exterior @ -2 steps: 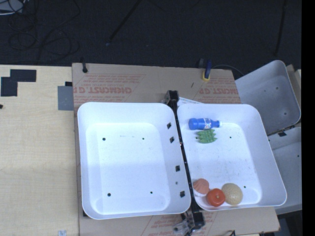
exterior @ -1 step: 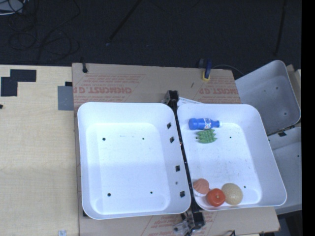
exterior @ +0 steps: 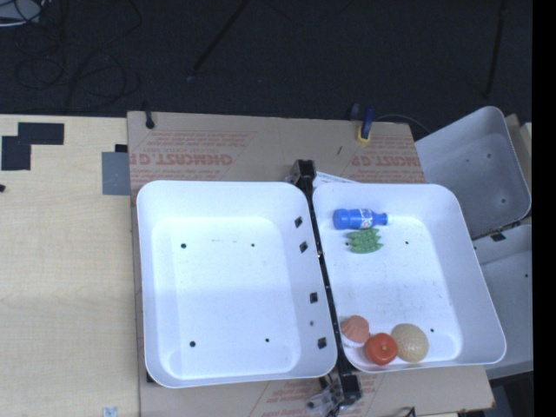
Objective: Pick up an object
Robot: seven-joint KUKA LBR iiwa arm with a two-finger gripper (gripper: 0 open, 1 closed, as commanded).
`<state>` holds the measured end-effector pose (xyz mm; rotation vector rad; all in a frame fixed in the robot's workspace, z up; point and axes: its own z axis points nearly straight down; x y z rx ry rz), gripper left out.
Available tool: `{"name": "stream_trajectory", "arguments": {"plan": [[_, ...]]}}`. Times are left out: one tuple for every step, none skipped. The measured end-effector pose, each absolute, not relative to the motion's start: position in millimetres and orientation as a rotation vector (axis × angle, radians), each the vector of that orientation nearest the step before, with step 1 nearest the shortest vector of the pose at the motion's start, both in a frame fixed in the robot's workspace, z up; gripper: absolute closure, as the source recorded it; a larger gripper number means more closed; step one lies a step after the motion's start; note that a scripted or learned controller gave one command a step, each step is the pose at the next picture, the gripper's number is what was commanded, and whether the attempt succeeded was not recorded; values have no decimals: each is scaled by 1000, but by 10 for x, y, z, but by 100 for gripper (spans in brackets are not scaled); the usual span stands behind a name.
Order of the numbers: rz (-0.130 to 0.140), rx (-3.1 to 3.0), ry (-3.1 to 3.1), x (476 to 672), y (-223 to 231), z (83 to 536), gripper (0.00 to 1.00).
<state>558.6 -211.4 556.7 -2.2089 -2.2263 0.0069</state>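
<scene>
Tool first: we honestly can't tell whether it's released or clenched from this shot, so we'll leave that alone.

The stuff to pick is all in the right bin. Towards its far left corner there's a little blue bottle lying on its side with its white cap pointing right, and just on the near side of it a small green leafy-looking thing (could be a toy veg, too small to say). These two sit close together but we can't make out if they touch.

Down at the near edge of the same bin there's a cluster of three: a pinkish piece on the left, a red ball in the middle and a tan round thing on the right. The red one looks to be touching both neighbours.

The left bin sits right beside it, rims meeting along a dark strip with a few black clips on it. Its floor has a handful of small dark dots.

Both bins rest on a cardboard sheet with red lettering (reads backwards for us), which lies on the light wood surface. A blue and yellow clamp stands on the cardboard's far edge, and a tilted pale grey panel is off to the far right.
</scene>
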Motion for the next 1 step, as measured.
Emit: {"name": "stream_trajectory", "arguments": {"plan": [[1,-2216,-2221,4742,-1625,5381,100]]}}
